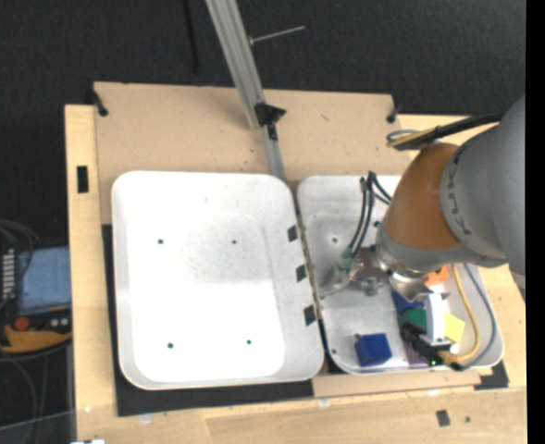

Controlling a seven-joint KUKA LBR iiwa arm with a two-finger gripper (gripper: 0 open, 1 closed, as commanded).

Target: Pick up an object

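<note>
My gripper (340, 274) reaches down into the right bin (332, 206), close to its left wall and the divider between the two bins. The grey arm with its orange band (420, 211) covers much of that bin. A blue block (372, 349) lies on the bin floor near the front edge, below and to the right of the gripper and apart from it. A green object (416, 316), a yellow object (454, 327) and a bit of an orange object (439, 274) peek out from under the wrist at the bin's right side. Nothing is seen held.
The left bin (207, 276) is beside the right one, across the divider. A slanted metal pole (240, 54) rises from behind the bins. Brown bench board (207, 118) surrounds both bins.
</note>
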